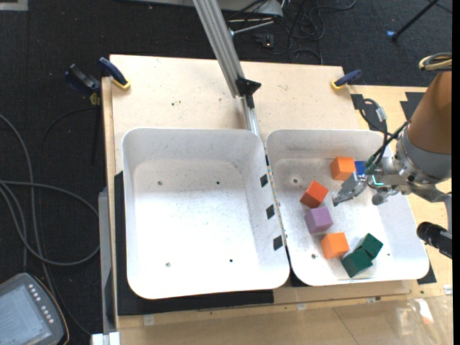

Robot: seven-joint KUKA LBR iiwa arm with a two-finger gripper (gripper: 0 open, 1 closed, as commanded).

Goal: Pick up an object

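Observation:
The right bin (302,144) holds several small blocks. An orange block (342,167) lies near its back, with a small blue block (359,168) right beside it. A red-orange block (314,194), a purple block (318,220) and another orange block (334,244) run down the middle. Two dark green blocks (371,245) (356,262) sit at the front right. My gripper (361,195) hangs above the bin floor, just right of the red-orange block and in front of the blue one. It is open, with its fingers (346,192) spread apart and nothing between them.
The left bin (136,192) shares a raised white wall (273,200) with the right bin. A slanted metal pole (219,34) rises from the back of that wall. The arm's orange band (437,113) hangs over the right bin's far right side.

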